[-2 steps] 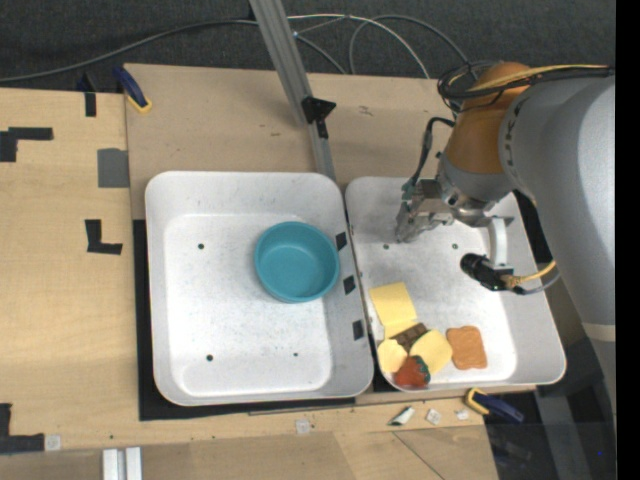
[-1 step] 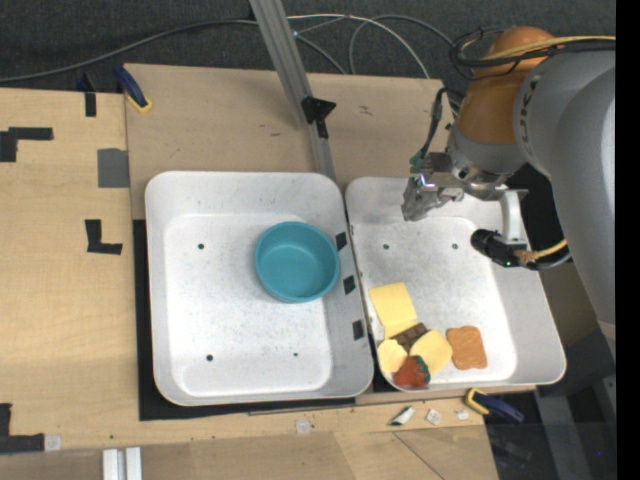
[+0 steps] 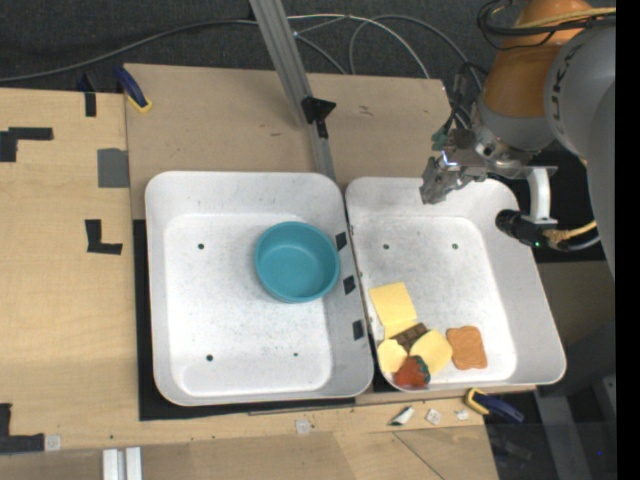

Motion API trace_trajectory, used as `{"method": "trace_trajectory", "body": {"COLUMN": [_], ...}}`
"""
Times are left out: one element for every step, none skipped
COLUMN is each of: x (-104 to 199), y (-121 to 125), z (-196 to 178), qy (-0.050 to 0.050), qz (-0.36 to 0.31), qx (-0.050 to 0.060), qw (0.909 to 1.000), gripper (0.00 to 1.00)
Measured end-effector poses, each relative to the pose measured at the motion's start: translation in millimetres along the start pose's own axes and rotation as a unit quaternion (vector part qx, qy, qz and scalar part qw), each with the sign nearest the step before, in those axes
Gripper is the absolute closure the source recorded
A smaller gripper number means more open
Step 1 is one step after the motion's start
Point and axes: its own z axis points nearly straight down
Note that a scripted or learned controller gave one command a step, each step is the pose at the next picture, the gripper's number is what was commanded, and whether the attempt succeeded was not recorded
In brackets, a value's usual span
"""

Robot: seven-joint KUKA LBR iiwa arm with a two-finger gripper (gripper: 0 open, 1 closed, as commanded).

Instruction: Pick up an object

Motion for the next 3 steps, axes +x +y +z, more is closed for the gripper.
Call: {"method": "trace_trajectory", "body": {"x": [-3, 40, 86], "y": [0, -31, -45], "z": [-43, -36, -22], "qy": [0.000, 0.001, 0.001], "qz": [0.000, -0.001, -0.002], "qx": [0.001, 0.004, 0.005], "qw": [1.0000, 1.0000, 1.0000], "gripper": [1.00, 1.00, 1.00]}}
